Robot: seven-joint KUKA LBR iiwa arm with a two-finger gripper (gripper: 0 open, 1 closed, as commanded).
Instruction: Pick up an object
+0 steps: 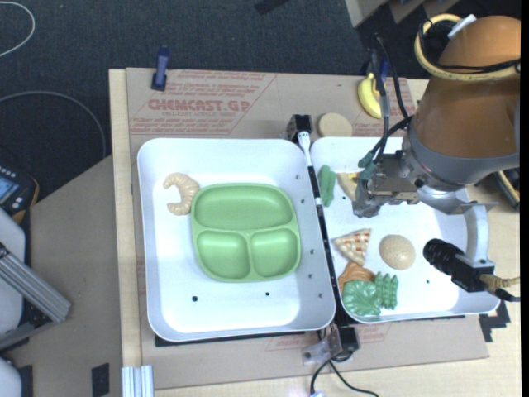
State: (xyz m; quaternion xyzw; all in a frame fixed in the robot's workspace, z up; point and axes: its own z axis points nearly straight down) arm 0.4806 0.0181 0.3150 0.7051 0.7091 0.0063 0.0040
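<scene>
My gripper (366,202) hangs over the upper left part of the right bin (430,292). Just left of it, by the bin's left wall, lies a green pod-shaped toy (327,184). A pale yellowish piece (347,182) lies partly hidden under the gripper. Below the gripper are a pizza slice (354,242), a tan egg-shaped toy (397,251), an orange piece (354,272) and a green leafy toy (372,294). I see nothing held in the gripper.
The left bin (165,288) holds a green divided plate (245,230) and a croissant (180,192). Behind the right bin, on the board, are a round tan disc (335,125) and a yellow object (371,96). A blue clip (159,69) sits at the board's far left edge.
</scene>
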